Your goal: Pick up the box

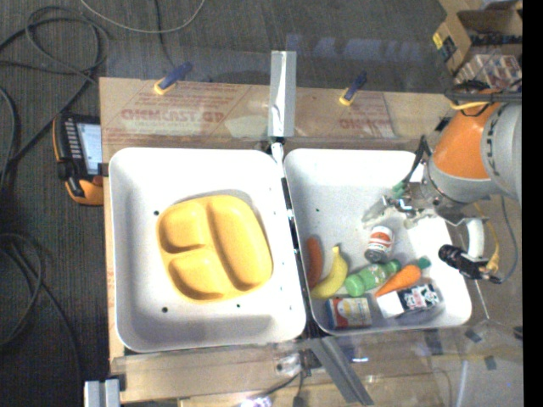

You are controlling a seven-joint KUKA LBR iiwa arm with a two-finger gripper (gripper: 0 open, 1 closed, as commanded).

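**My gripper above the right bin, box untouched at the front wall**

My gripper (392, 203) hangs over the upper right part of the right bin (339, 172), reaching in from the right beneath my grey wrist and its orange band (462, 151). Whether it is open or closed cannot be told from this slanted overhead view; nothing is seen clamped in it. Just below it stands a small can (379, 244) with a red-and-white label, near the gripper but apart from it.

Toward the front of the same bin the objects lie in a cluster. A green bottle (372, 277) lies on its side beside an orange carrot (399, 280), and a yellow banana (332, 274) curves just left of the bottle. A reddish sausage-shaped item (313, 259) lies along the bin's left wall, next to the banana. The box (349, 312), red and blue, lies flat against the front wall, below the banana and bottle and well apart from my gripper. Right of it, a black-and-white carton (411, 300) rests in the front right corner, just under the carrot.

The left bin (127, 253) holds a yellow divided tray (215, 246) near its middle. Both bins sit on a brown bench (212, 113).
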